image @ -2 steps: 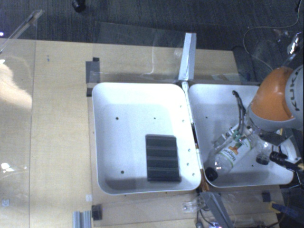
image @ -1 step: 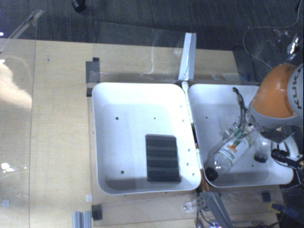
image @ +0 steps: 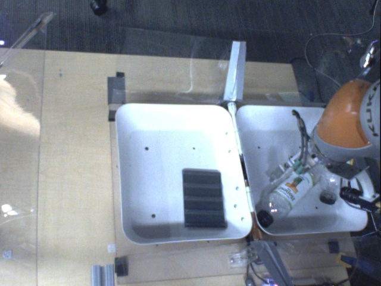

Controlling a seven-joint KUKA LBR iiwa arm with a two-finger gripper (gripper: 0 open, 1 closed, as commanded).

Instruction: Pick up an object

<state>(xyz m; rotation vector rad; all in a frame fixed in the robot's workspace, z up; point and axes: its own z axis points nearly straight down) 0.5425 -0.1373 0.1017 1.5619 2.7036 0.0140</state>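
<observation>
Clear bottle [image: 286, 193] in right bin [image: 262, 130]; black block [image: 203, 198] in left bin [image: 155, 130].

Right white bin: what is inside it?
Right white bin holds a clear plastic bottle with a dark cap, lying tilted. The grey arm covers the bin's right part.

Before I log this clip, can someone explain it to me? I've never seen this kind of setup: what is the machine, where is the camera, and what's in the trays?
One camera looks down at a slant on a bench with two shallow white bins side by side. The grey arm with an orange band reaches in from the right, over the right bin; its job is to pick something up. Its hand sits low among clear items there, including a plastic bottle lying on its side, dark cap toward the bin's near corner. Whether anything is gripped cannot be told. The left bin holds a dark ridged block, lying flat.
</observation>
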